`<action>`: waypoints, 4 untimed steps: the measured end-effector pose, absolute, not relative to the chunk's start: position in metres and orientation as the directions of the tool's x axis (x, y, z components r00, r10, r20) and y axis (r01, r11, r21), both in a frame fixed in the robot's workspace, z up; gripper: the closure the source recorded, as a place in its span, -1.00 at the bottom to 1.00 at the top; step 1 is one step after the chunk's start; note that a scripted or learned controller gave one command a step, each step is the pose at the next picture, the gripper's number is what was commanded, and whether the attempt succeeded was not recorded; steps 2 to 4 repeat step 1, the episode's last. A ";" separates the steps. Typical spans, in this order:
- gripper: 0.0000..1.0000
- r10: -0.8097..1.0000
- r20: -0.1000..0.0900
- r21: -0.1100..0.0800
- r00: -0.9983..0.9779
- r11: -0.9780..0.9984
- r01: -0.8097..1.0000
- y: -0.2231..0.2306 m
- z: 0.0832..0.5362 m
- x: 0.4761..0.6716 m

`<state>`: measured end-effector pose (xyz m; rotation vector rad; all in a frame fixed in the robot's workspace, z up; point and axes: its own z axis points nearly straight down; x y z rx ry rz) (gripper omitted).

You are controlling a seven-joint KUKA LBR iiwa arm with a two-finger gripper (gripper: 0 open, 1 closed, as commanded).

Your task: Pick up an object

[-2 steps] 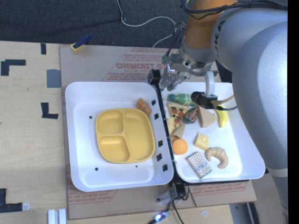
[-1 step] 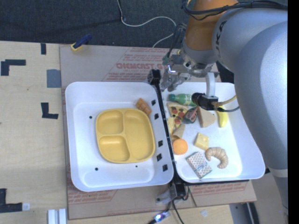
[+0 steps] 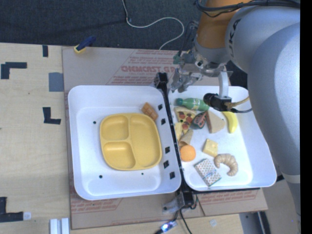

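Arm comes in from 3 o'clock, wrist bent down over the right bin's 12 o'clock edge. Gripper hangs above the green bottle; can't tell its state. Right bin: pizza slice, banana, cheese, orange, croissant. Left bin: yellow plate, brown bit at 1 o'clock.
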<state>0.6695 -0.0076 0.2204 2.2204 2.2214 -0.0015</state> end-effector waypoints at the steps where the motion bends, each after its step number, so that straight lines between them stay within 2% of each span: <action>1: 1.00 1.000 0.000 0.000 -0.001 0.001 1.000 0.001 0.234 0.669; 4: 1.00 1.000 0.000 0.000 -0.001 0.001 1.000 0.001 0.234 0.669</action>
